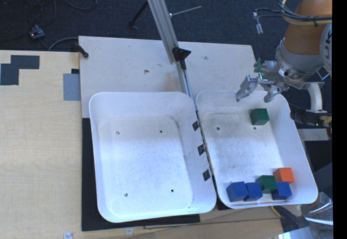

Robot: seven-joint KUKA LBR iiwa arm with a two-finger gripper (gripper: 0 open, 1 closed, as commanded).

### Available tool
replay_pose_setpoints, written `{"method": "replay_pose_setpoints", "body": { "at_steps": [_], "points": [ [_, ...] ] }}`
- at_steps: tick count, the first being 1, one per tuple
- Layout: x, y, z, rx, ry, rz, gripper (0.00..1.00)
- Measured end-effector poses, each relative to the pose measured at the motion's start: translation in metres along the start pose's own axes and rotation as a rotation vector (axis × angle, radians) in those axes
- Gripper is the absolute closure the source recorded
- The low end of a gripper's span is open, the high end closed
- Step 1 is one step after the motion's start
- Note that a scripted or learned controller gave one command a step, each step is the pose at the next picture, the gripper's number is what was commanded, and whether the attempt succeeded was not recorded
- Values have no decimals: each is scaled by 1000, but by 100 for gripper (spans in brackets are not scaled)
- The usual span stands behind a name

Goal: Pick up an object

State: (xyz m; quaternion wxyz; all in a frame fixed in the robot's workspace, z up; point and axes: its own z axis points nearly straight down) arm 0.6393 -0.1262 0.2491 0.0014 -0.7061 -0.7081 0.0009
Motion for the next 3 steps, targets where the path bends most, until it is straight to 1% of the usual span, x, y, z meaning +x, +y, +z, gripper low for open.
{"method": "replay_pose_setpoints", "body": {
  "at_steps": [1,2,3],
  "points": [
    [-13,17,68,6,0,3,0],
    [-68,-67,6,-2,-2,9,0],
    [-72,-45,160,4,1,3,0]
  ]
}}
